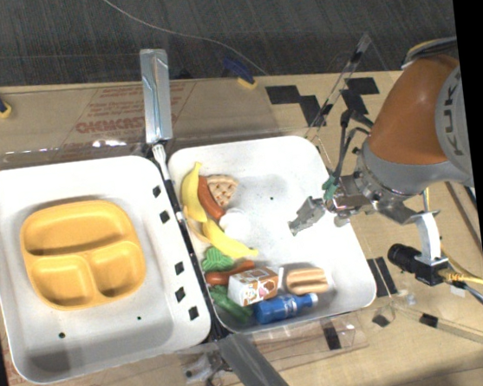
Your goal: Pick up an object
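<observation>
My gripper hangs over the right part of the right bin, above bare white floor, with nothing seen in it. To its left lie a banana, a red sausage, a brown waffle piece and a white egg-like ball. Along the bin's front edge sit a green leafy piece, a small carton, a hot dog in a bun and a blue bottle. None of them touches the gripper.
The left bin holds a yellow divided tray. A grey divider with black clips runs between the bins. The orange-banded arm stands past the right bin's right rim.
</observation>
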`<state>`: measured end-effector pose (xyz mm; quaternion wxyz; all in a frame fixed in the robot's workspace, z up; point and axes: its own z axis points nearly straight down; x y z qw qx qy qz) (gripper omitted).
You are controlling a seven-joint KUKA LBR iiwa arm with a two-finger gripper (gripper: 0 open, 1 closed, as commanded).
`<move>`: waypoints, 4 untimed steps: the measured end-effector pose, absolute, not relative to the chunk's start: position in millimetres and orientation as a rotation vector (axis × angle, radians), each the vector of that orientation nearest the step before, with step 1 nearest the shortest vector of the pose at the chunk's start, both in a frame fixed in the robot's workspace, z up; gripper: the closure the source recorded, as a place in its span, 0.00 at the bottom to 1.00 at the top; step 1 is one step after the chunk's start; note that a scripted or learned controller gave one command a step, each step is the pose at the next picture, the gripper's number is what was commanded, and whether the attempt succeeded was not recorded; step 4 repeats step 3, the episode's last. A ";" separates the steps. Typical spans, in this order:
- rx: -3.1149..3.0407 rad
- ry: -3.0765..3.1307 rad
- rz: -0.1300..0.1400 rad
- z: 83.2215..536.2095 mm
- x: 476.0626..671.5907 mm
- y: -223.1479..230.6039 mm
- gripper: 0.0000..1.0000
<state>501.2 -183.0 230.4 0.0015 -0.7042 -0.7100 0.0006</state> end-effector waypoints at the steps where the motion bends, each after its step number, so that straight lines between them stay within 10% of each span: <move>1: -1.977 -2.434 0.003 149.4 519.4 -209.6 0.00; 2: -2.359 -2.071 0.001 132.7 577.5 -152.1 0.00; 3: -2.162 -2.275 0.000 91.5 488.0 -107.6 0.00; 4: -2.162 -2.275 0.000 91.5 488.0 -107.6 0.00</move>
